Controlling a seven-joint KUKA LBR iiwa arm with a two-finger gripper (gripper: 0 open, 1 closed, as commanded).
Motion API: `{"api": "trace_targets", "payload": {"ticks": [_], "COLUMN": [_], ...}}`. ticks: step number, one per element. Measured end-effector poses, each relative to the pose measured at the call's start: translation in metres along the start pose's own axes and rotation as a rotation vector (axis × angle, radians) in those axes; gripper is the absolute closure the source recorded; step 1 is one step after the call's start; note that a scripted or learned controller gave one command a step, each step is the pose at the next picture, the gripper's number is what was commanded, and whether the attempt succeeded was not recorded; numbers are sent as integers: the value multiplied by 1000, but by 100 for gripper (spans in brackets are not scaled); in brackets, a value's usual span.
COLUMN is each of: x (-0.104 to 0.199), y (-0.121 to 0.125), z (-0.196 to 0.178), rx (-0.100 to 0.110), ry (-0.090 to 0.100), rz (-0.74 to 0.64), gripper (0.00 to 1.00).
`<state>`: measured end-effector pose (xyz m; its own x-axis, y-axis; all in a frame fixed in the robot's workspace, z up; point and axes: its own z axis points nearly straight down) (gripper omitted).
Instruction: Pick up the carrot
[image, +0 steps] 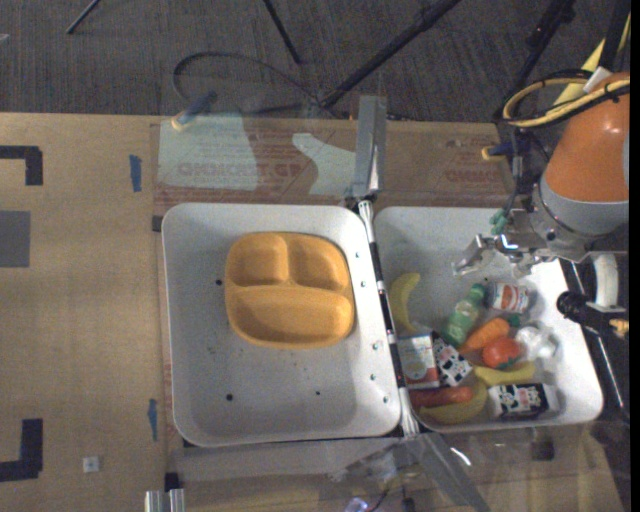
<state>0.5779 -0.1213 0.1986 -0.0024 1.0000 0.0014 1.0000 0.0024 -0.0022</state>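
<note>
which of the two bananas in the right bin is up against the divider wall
The pale banana curving alone by the divider. The other banana lies at the front edge among the cartons, under a red item.

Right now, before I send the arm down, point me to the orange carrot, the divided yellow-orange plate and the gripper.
orange carrot (487, 333), camera view, middle of its body.
divided yellow-orange plate (290, 318), camera view, floor of its large front compartment.
gripper (488, 253), camera view, between its fingertips.

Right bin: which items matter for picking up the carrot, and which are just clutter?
Job:
carrot
claw, above the right bin

Lying about:
banana
green bottle
can
tomato
milk cartons
orange tray in the left bin
</note>
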Motion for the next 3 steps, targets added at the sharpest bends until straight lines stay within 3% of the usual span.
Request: {"api": "trace_targets", "payload": {"ticks": [1,2,3], "x": [-34,-62,-22], "y": [-26,-44,-77], "z": [37,105,26], "rx": [0,-22,-6], "ry": [0,-10,-4], "rz": [-223,-361,-538], "gripper": [0,0,0]}}
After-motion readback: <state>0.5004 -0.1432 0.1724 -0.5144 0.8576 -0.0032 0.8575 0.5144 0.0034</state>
